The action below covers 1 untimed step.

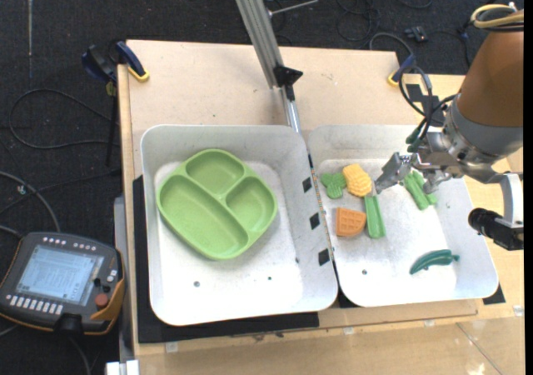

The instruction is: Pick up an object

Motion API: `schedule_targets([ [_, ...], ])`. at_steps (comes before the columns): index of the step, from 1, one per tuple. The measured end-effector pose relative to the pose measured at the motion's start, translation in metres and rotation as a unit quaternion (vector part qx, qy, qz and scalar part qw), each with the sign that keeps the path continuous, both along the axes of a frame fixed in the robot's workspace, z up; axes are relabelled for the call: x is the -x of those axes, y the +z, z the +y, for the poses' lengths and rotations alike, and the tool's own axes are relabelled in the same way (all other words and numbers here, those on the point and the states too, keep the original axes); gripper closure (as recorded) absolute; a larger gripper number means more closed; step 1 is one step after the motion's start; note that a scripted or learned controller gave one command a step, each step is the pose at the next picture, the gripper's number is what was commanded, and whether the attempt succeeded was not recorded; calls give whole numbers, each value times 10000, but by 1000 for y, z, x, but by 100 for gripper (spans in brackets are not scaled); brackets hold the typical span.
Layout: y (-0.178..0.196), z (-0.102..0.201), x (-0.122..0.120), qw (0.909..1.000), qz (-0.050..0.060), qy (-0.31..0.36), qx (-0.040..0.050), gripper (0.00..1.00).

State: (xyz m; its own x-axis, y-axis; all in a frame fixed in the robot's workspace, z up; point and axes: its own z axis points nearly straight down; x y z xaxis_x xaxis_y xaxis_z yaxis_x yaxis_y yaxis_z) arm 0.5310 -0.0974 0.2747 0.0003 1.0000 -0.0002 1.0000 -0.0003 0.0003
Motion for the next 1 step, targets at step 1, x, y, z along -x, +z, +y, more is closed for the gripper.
schedule_targets([
  [1,10,0,-1,10000,-6,10,-1,100],
])
